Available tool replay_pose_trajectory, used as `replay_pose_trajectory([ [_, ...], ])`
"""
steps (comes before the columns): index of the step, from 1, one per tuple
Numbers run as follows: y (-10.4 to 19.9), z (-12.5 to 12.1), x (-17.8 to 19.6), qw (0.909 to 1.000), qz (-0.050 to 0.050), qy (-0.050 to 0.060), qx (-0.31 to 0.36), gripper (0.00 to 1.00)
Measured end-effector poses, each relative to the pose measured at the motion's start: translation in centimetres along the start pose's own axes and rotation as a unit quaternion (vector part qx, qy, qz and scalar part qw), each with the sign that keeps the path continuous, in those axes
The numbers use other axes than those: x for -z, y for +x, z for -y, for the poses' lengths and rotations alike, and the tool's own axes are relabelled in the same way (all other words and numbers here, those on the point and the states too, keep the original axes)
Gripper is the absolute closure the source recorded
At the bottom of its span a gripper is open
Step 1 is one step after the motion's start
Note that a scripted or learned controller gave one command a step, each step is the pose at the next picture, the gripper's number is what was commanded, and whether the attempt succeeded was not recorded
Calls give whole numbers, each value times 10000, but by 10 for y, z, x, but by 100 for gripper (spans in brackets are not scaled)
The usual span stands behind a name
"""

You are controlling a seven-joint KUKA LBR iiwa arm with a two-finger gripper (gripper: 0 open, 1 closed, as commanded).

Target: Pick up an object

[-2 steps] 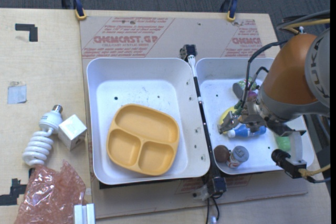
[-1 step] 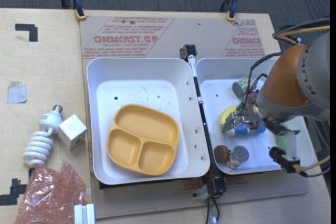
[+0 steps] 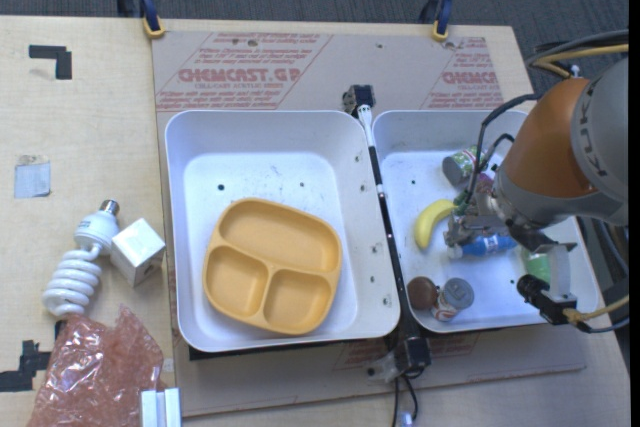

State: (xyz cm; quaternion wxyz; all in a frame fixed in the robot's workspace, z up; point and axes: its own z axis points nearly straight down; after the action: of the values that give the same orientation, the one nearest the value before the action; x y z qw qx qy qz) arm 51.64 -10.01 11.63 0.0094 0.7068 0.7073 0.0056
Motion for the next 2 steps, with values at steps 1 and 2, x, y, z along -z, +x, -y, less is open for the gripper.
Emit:
replay_pose_trajectory([
  [1,0,0,0,10000,-1,1,0,0],
  [2,8,39,-23,9999,-27,105,-10,0],
])
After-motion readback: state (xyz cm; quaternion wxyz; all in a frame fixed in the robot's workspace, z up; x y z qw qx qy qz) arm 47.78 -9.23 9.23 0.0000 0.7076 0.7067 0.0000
